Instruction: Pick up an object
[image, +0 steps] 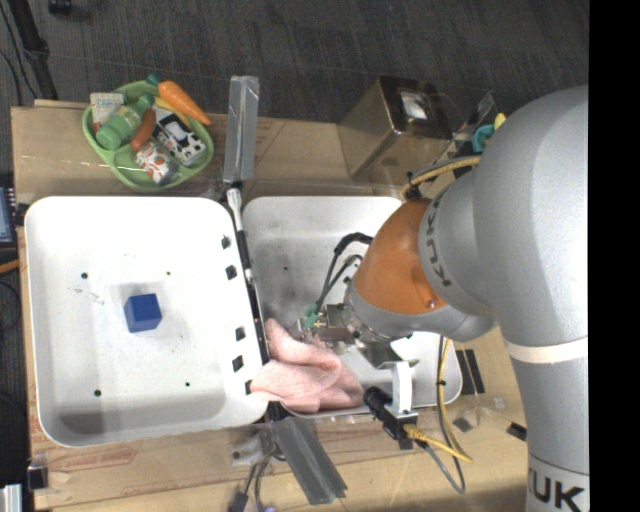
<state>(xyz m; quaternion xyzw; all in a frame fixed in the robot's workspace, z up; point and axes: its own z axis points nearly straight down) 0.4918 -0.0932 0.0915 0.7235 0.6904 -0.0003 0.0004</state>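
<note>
A blue cube (143, 311) sits in the left white bin (60, 240), left of its middle. A pink cloth (300, 372) lies crumpled in the near left corner of the right bin (290, 230), draped partly over the bin's front rim. The arm reaches in from the right, its orange band (395, 270) above the wrist. My gripper (328, 328) is low over the right bin, right at the cloth's upper edge, and the wrist hides its tips.
A green bowl (105, 150) of toy food, with an orange carrot (180, 98) on top, stands behind the left bin. A brown box (385, 125) sits behind the right bin. A grey divider bar (240, 130) runs between the bins.
</note>
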